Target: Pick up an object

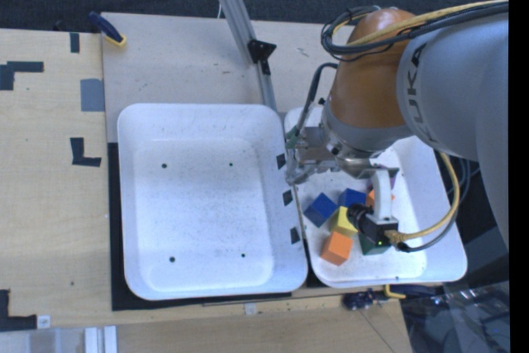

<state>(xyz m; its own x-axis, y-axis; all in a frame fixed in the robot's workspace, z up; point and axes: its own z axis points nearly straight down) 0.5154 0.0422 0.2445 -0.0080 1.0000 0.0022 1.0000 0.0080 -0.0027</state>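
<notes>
The arm reaches over the right bin (430,260) from the right, its orange band and wrist covering the bin's upper half. My gripper (299,165) hangs at the bin's left rim, just above the objects. Below it lie a blue block (320,209), a yellow block (345,221) and an orange block (335,248). A second blue block (355,197) and a dark green piece (374,244) sit beside them. Nothing shows between the gripper's tips.
The left bin (198,202) lies beside the right one, their rims touching. A slanted metal pole (235,8) crosses the bench at the top. A black cable with a yellow lead (430,231) loops over the right bin.
</notes>
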